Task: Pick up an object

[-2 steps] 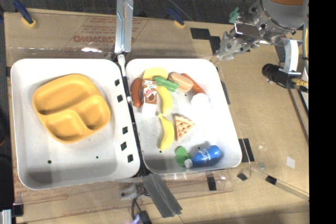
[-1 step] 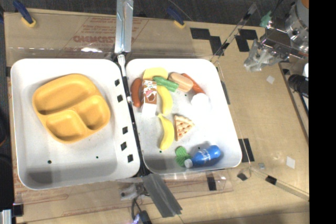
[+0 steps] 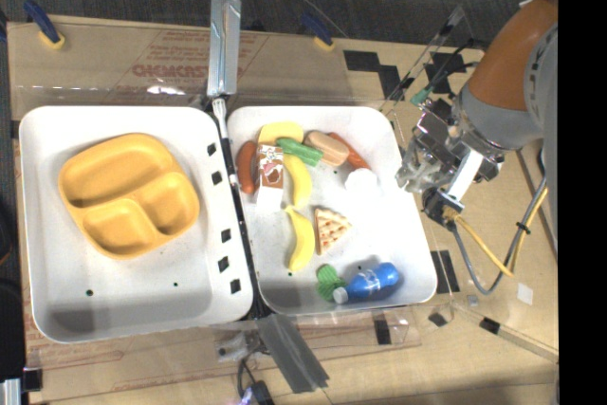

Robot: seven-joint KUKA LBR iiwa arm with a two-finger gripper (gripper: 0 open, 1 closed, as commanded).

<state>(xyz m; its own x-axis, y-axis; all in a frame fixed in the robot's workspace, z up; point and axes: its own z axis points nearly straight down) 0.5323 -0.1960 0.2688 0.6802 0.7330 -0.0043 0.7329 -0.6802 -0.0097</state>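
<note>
Plastic toy food is lying in the right bin (image 3: 403,232), and any piece of it could serve as your object. A banana (image 3: 301,240) is resting near the bin's middle, with a pizza slice (image 3: 331,229) touching its right side. A second banana (image 3: 295,175) is sitting toward the far edge, among a small carton (image 3: 271,168), a green piece (image 3: 299,149), a hot dog (image 3: 328,146) and a red sausage (image 3: 247,168) by the left wall. A blue bottle with a green cap (image 3: 360,283) is lying along the near edge, and a white piece (image 3: 360,178) is resting close to the right wall. The gripper (image 3: 429,177) is hanging just outside the right rim, above the bench and not over the contents; you cannot tell how far its fingers are parted, and nothing is showing between them. You are judging this as the approach step, with no object yet taken. Your next move is calling for travel leftward over the rim, then a descent onto one well-separated piece; the bottle or the central banana is looking least crowded. The left bin (image 3: 43,299) is holding a yellow divided tray (image 3: 128,194).
</note>
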